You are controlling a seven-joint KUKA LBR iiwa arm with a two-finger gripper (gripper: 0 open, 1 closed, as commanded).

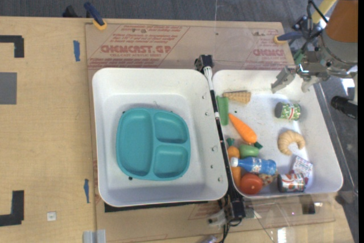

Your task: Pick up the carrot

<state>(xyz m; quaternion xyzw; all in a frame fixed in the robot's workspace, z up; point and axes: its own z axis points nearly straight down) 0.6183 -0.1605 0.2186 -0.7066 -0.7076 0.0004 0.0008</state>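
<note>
The orange carrot (243, 128) with a green top lies slanted near the left wall of the right bin (333, 171). It rests among other toy foods, just right of a green vegetable (222, 110). My gripper (293, 83) hangs over the bin's far right corner, well up and to the right of the carrot. Its fingers (278, 82) are spread open with nothing between them.
A waffle cone (237, 97), green can (288, 111), croissant (291, 141), blue bottle (256, 166), tomato (251, 182), a red can (291, 182) and a packet (302, 167) share the right bin. A teal divided plate (152, 144) sits in the left bin (108, 88).
</note>
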